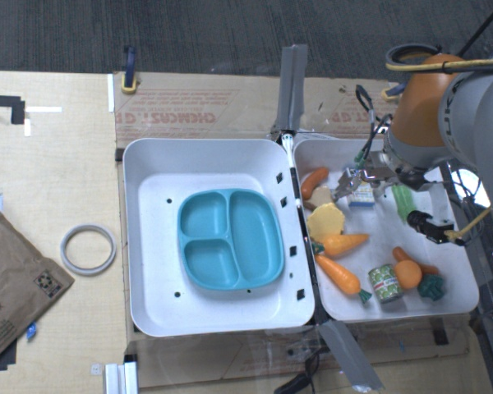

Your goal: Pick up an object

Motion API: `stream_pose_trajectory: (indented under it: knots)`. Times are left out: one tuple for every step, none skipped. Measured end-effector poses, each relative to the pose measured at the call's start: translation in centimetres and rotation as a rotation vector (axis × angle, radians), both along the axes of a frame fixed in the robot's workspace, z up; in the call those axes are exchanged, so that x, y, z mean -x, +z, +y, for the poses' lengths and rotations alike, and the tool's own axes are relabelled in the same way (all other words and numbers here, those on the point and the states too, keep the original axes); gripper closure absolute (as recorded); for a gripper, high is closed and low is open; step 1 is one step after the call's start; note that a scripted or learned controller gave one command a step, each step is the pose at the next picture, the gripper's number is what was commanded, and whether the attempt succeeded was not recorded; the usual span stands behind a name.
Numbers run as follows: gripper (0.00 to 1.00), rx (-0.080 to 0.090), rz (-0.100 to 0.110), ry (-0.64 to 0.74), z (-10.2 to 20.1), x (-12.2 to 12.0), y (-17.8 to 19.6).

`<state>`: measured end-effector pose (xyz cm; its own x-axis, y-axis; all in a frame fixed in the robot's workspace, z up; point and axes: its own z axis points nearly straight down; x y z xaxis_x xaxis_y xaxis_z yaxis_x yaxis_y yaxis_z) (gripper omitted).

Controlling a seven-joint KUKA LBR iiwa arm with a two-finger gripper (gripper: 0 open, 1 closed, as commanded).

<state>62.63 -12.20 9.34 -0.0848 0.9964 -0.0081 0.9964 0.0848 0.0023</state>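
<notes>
Claw (pixel 355 183) sits low over the upper part of the right bin (pixel 464 290), its metal parts bunched just above a small white-and-blue item (pixel 361 197), and whether it is spread or pinched together I cannot tell, since arm and wrist cover most of it. No object can be seen held. The pickable things all lie in that right bin: an orange-red piece (pixel 315 180) near the divider, a pale yellow lump (pixel 326 218) touching one carrot (pixel 346 241), a second carrot (pixel 338 274) below it, a small tin with a green and red label (pixel 384 283), an orange gourd-like piece (pixel 407 269), a dark teal thing (pixel 431 286) and a green piece (pixel 404 201) partly under the arm. To do the step well, I judge the claw should settle on one item standing clear of its neighbours; the white-and-blue item beneath it seems the nearest candidate, though the yellow lump and orange-red piece lie near enough to be nudged. A straight descent, centred on the item, then a firm close before lifting, would suit. The left bin (pixel 140 220) bears a teal divided plate (pixel 230 238), and a ring of tape (pixel 88 248) lies on the desk (pixel 41 179) well apart. Hidden: the claw's tips, the full shape of the white-and-blue item, the lower end of the green piece, and what the teal thing is.
</notes>
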Motion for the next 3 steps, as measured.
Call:
stream_pose_trajectory:
  knots:
    - [0.0, -0.006, 0.003, 0.029, 4.9, -3.0, 12.3]
    - [0.0, -0.007, 0.006, 0.09, 9.4, -1.5, 9.7]
    - [0.0, -0.007, 0.005, 0.172, 8.2, 1.5, 13.1]
